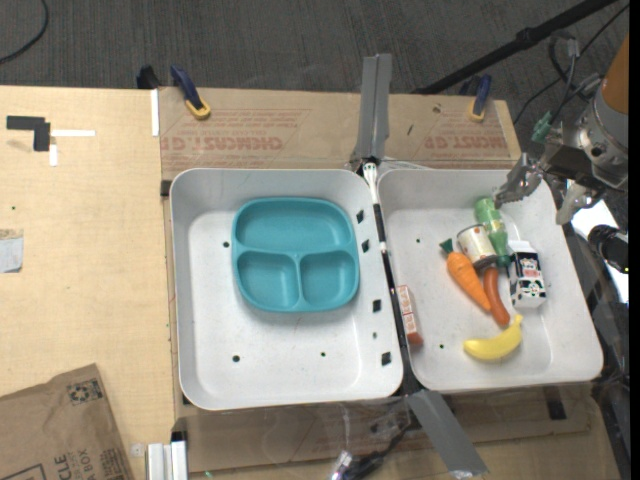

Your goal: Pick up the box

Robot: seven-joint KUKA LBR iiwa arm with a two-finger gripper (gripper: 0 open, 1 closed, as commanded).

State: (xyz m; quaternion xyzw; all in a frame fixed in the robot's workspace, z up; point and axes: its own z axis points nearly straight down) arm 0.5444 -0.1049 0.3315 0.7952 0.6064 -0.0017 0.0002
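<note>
Nearest us, at the lower left of the counter [80, 298], we log one flattened piece of brown cardboard [60, 428] with printed lettering.

Two white bins sit side by side on the counter. The left bin [200, 368] carries one thing: a teal divided plate [296, 253] with three compartments, lying flat near the bin's middle.

The right bin [560, 358] carries the rest. We count one yellow banana [495, 343] toward the near edge, two orange carrots [468, 278] lying side by side at a slant above it, one small carton [527, 276] in white and black print just right of the carrots, one can [478, 241] with a pale lid touching the carrots' far ends, and one green bottle-like item [492, 220] leaning against the can on its far side.

The box [406, 314], one only, is small, reddish-brown and narrow. It lies lengthwise along the left wall of the right bin, right beside the divider between the two bins, well apart from the cluster of food items.

Farther back, the end effector [545, 190] hangs over the far right corner of the right bin, its two fingers spread apart with nothing between them. It is near the green item and well apart from the box.

Beyond the bins we note one strip of brown cardboard taped across the counter and two blue-and-yellow clamps [190, 93] on its far edge, one left and one right.
</note>
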